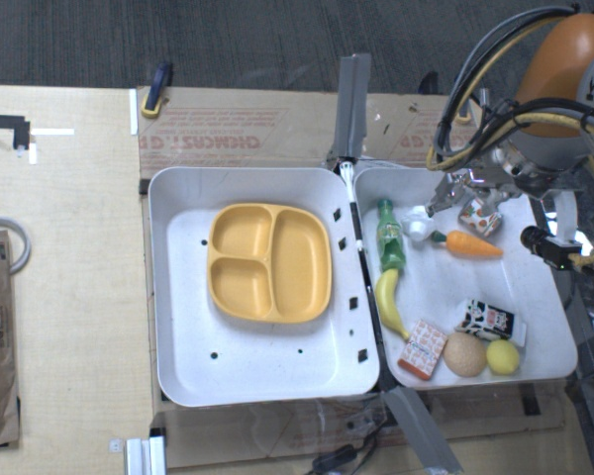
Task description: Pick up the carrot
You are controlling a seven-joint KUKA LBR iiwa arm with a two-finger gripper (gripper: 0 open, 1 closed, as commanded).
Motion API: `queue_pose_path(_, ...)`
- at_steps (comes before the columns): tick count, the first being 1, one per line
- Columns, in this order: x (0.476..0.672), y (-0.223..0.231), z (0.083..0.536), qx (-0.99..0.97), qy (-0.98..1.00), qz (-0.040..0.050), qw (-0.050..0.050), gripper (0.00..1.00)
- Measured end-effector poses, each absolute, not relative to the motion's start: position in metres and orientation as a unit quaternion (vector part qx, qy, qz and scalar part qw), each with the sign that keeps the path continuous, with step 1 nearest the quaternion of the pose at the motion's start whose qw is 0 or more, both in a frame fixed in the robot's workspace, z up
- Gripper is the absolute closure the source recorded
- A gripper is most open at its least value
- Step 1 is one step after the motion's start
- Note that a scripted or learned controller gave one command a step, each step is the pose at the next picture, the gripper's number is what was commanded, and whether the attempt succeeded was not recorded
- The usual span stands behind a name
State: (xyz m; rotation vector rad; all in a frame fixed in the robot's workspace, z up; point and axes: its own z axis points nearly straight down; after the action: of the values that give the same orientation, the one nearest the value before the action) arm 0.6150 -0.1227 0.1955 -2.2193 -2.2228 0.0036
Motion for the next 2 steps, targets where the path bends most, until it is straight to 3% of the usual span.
queue_pose_path(1, 0.605, -0.181, 0.174, -0.707, -0.707, 0.0013, 0.000, 0.00)
queue_pose_path(2, 0.603, -0.205, 0.095, -0.619, -0.786, 0.0004, -0.001, 0.00)
